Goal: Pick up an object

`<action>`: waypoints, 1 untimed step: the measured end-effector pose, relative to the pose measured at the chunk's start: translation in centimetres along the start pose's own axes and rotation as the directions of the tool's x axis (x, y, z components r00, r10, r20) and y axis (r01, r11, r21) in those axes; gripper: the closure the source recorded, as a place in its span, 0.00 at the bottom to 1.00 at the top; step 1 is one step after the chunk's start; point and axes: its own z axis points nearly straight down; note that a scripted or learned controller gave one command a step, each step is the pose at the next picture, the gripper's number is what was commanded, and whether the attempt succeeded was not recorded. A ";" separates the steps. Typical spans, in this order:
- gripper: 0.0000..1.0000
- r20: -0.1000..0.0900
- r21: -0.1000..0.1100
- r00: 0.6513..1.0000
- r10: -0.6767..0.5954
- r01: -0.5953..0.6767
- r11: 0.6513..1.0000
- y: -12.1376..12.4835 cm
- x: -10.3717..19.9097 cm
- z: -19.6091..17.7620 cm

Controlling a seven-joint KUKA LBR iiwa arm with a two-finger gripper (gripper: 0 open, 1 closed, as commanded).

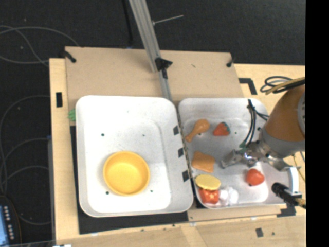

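The right bin (226, 107) holds several toy foods. An orange drumstick (197, 129) and a small red strawberry (221, 129) lie toward its back. An orange bread slice (203, 162) sits at the left-middle. A yellow-topped red piece (208, 188) and a white lump (229, 195) rest in the front corner, and a red tomato (255, 177) lies at the front right. My gripper (229, 161) is low in this bin, between the bread slice and the tomato, and it touches neither. Nothing shows in its grasp.
A yellow bowl (126, 173) stands in the front of the left bin (123, 112). A slanted metal pole (149, 32) rises behind the bins. The grey and orange arm (288, 125) hangs over the right bin's right edge, with black cables beside it.
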 end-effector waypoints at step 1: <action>1.00 -0.001 -0.005 1.000 0.005 -0.005 1.000 0.1 0.0 -1.3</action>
